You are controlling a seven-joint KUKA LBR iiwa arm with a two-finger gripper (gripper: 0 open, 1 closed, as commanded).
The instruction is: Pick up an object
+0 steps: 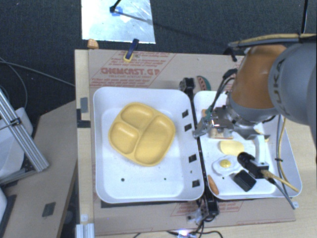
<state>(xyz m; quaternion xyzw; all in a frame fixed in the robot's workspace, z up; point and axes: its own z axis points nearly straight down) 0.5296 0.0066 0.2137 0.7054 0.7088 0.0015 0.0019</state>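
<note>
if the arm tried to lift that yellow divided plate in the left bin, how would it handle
The yellow divided plate looks like moulded plastic, so probably stiff and light. Its wide, shallow shape offers a two-finger tool little besides the rim to pinch, so it may tilt or slip. Lying flat, it should slide rather than roll.

A yellow divided plate [142,133] lies in the left bin [106,182]. The arm [277,78] reaches over the right bin [290,175], where a fried egg toy [225,164], a yellow slice [231,147] and a black block [244,180] lie close together.
</note>
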